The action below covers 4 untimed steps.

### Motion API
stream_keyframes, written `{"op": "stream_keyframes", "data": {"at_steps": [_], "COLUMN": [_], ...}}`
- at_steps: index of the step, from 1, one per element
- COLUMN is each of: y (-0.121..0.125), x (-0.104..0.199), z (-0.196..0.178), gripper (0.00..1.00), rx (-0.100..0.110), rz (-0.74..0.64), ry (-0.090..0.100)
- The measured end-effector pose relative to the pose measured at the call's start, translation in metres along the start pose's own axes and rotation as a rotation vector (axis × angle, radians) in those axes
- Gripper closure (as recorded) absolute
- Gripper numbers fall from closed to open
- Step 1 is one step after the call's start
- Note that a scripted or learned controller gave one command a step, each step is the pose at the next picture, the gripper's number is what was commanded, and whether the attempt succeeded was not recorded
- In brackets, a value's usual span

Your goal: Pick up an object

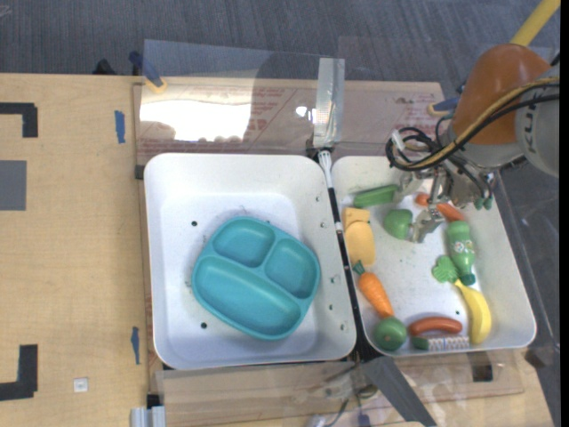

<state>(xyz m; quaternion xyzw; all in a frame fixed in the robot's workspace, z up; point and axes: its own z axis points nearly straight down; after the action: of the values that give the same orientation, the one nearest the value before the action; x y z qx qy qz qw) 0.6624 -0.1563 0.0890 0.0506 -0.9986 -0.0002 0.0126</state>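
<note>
My gripper (428,213) hangs low over the back of the right bin (516,278), reaching in from the right under the orange band of the arm. It is just right of a round green vegetable (396,223) and left of a small orange piece (451,210). A long green vegetable (377,196) lies behind them. A green bottle-shaped toy (460,242) lies just right of the gripper. I see nothing clearly held.
The right bin also holds a yellow corn (358,238), a carrot (375,294), a green apple (388,332), a red sausage (436,325), a banana (478,310) and a green leafy piece (444,269). In the left bin (178,194) lies a teal divided plate (256,276).
</note>
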Motion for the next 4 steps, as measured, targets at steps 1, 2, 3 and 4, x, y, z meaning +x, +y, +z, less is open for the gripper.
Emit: {"op": "stream_keyframes", "data": {"at_steps": [1, 2, 3, 4], "y": [0.063, 0.021, -0.008, -0.044], "x": [-0.012, -0.008, -0.006, 0.014], "z": [0.000, -0.107, -0.009, 0.002], "gripper": [0.00, 0.00, 0.00, 0.00], "rx": [0.003, 0.010, 0.007, 0.006], "rz": [-0.047, -0.113, -0.121, -0.134], "ry": [-0.027, -0.045, -0.035, -0.031]}}
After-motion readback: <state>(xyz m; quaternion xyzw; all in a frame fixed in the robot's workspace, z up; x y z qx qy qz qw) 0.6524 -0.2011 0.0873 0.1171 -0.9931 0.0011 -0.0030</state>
